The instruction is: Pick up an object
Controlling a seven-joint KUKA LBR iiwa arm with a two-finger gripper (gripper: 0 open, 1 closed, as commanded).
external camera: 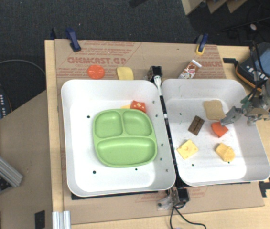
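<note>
The right bin (249,168) holds a tan bread-like slice (214,109), a brown chocolate bar (196,125), an orange-red piece (219,129), a yellow cheese wedge (188,149) and a yellow block (225,152). My gripper (231,116) reaches in from the right edge, low over the bin, with its tip just right of and above the orange-red piece and beside the tan slice. I cannot see anything held in it.
The left bin (77,142) holds a green divided plate (124,138) with a red and yellow item (137,106) behind it. On the board behind the bins lie an orange disc (96,72), a yellow piece (124,73) and a small packet (189,70).
</note>
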